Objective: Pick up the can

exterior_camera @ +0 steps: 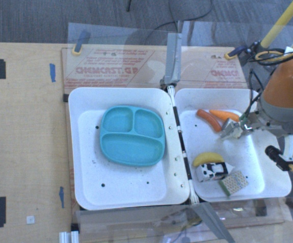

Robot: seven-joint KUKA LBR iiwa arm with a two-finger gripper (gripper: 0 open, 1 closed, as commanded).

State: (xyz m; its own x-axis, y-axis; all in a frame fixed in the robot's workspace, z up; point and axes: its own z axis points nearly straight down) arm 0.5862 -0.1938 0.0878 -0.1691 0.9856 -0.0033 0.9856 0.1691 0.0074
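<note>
We see the can (212, 171), black and white, lying on its side near the front left of the right bin (276, 186), its long axis running left-right, just under a banana (209, 159). Our tool (232, 130) hangs farther back and to the right, beside the carrots (216, 117), holding nothing, fingers slightly parted.

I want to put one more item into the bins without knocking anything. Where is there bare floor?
Left bin: a bare strip along the near wall, below the blue divided plate. Right bin: a patch between the gripper and the near-right corner. Crowded: its near-left, where banana, black-and-white can and green packet cluster, and its far side with the carrots.
</note>
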